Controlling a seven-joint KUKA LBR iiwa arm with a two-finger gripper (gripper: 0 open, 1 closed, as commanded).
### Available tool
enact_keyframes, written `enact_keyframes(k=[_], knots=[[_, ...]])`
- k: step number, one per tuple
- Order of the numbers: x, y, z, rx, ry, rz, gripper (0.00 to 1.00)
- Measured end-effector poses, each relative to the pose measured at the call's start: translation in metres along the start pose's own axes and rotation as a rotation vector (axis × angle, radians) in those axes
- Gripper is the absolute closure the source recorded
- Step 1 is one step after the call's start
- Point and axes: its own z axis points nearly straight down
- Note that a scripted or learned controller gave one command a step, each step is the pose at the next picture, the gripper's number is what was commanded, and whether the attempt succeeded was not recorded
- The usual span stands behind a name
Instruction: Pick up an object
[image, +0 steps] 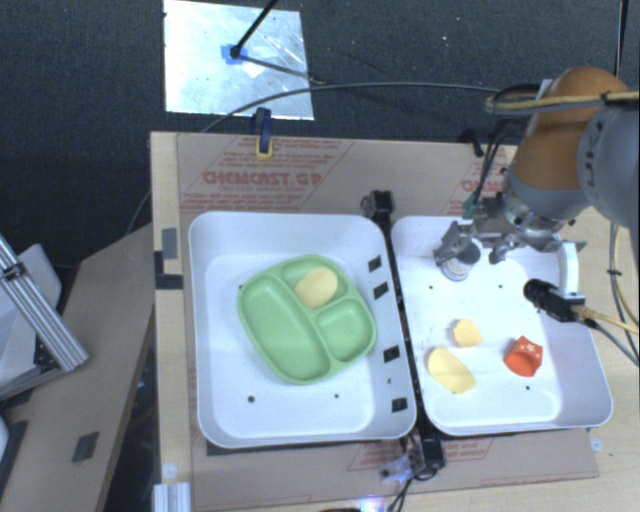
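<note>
Three small objects lay in the right bin: a red piece, a small yellow piece and a larger yellow piece. The gripper hung over that bin's far left part, well apart from them; whether its jaws were released or clenched I cannot tell. The left bin held a green tray on the counter.

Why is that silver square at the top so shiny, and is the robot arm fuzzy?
Camera view: the foil sheet glares white under overhead light; the arm looks soft and slightly blurred; the green tray and white bins are evenly lit, shadows faint.
</note>
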Motion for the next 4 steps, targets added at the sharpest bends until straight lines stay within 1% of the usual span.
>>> enact_keyframes(k=[1, 2, 3, 4], knots=[[0.000, 0.003, -0.008, -0.014, -0.001, -0.002, 0.00], [0.005, -0.005, 0.040, -0.012, -0.001, 0.000, 0.00], [0.002, 0.000, 0.098, -0.015, -0.002, 0.001, 0.00], [0.002, 0.001, 0.101, -0.015, -0.002, 0.001, 0.00]])
